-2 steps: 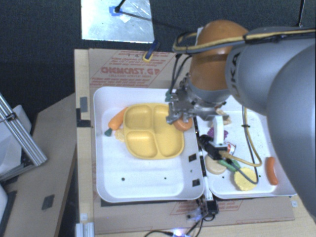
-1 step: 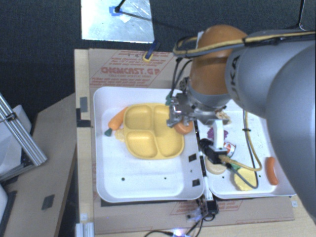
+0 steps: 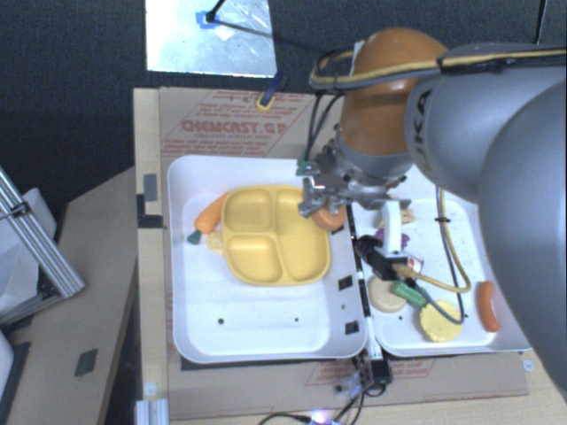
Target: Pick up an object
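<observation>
Reaching in from the right, the arm (image 3: 478, 122) hangs over the divider between two white bins on the counter (image 3: 97, 264). The hand (image 3: 321, 204) sits low at the upper right corner of the left bin (image 3: 266, 326), just above the far right edge of a yellow tray (image 3: 266, 237). Whether the hand is open or closed cannot be told, and no item is visibly gripped.

Left bin contents:
- The yellow tray, three compartments, lying flat near the middle.
- A carrot (image 3: 209, 214), touching the tray's left edge, tip pointing down-left.
- An orange piece (image 3: 330, 220), directly beside the hand at the tray's right rim.

Right bin (image 3: 461, 343) contents:
- A sausage (image 3: 487, 306) near the right wall.
- A yellow slice (image 3: 440, 322) at the front.
- A beige disc (image 3: 386, 294) just beside the divider.
- A green item (image 3: 411, 293) between the disc and the slice.

A cardboard sheet (image 3: 232, 122) lies under both bins.
</observation>
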You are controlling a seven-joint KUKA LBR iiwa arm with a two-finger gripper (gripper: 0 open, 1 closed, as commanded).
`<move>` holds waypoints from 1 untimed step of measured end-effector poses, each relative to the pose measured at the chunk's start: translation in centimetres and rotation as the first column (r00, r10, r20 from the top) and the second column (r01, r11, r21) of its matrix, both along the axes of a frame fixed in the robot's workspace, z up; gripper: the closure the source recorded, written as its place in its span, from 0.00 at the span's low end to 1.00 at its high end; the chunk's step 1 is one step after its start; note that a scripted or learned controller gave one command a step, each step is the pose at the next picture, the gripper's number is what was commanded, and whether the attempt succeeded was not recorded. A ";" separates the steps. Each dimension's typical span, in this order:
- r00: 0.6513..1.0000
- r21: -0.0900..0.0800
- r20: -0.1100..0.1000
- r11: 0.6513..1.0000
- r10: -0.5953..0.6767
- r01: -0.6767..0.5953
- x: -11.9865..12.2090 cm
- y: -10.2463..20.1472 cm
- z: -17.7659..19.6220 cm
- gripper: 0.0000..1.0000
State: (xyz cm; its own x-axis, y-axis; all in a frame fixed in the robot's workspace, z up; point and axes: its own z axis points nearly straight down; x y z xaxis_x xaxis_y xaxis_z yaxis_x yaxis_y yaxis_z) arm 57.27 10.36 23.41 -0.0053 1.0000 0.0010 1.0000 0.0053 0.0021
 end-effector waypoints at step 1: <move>1.000 -0.001 -0.003 1.000 -0.005 0.005 -1.4 0.1 -1.2 1.00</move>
